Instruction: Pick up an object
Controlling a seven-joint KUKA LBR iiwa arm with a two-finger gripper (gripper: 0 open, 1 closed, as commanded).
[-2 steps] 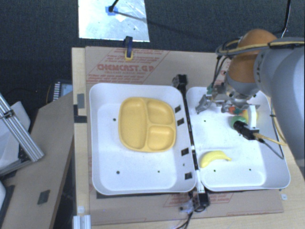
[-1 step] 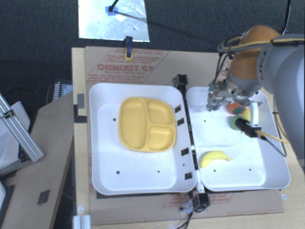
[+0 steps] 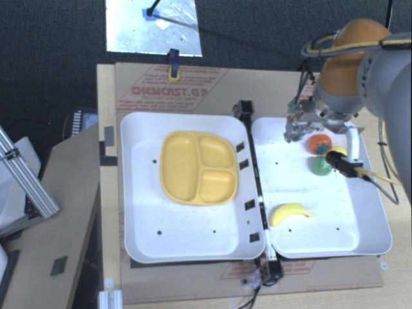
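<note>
The right white bin (image 3: 360, 237) holds a yellow banana (image 3: 290, 214) near its front left, an orange-red round fruit (image 3: 318, 143) and a green round fruit (image 3: 320, 165) near its back right. A small yellow piece (image 3: 339, 151) peeks out beside the arm. My gripper (image 3: 295, 132) hangs over the back of the right bin, just left of the orange-red fruit. Nothing shows between its fingers. The arm's black fitting (image 3: 341, 163) partly covers the green fruit.
The left white bin (image 3: 138, 237) carries a yellow divided plate (image 3: 197, 167) in its middle. A black divider strip (image 3: 252, 172) runs between the bins. Brown cardboard (image 3: 167, 89) lies beneath, with a yellow clamp (image 3: 174, 68) at the back.
</note>
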